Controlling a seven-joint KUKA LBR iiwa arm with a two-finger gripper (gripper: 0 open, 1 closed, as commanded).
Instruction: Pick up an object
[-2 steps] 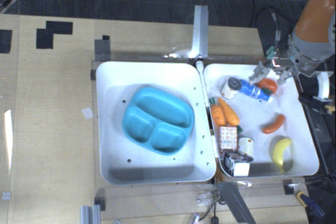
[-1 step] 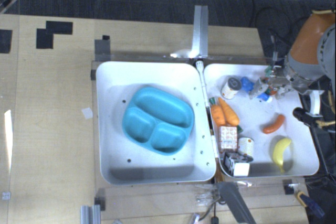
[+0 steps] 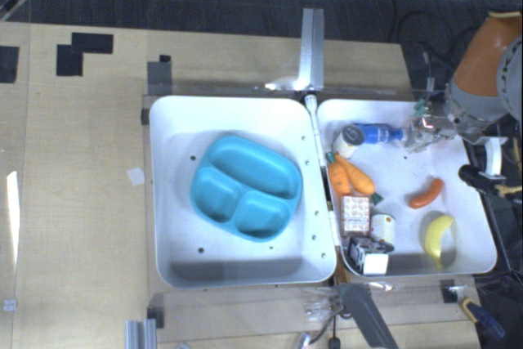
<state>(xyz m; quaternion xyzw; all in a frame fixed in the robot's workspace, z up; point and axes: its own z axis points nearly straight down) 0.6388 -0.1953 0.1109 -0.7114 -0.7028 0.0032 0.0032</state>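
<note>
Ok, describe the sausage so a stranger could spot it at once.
Look in the right bin, the one crowded with small items. Near its right side, just above the banana, lies the sausage, set at a slant on bare white floor. It is the only smooth, reddish-orange link; the carrots by the divider are paler and tapered.

Two white bins (image 3: 163, 176), one blue divided tray (image 3: 245, 185), two carrots (image 3: 351, 174), one sausage (image 3: 426, 193), one banana (image 3: 439, 238), one bottle (image 3: 372, 134).

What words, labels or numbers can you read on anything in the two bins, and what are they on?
None can be read.
Blue bottle: its label is too blurred.
Small packet with a red dotted pattern: no letters can be made out.
Small box at the right bin's near edge: print too small to read.
</note>
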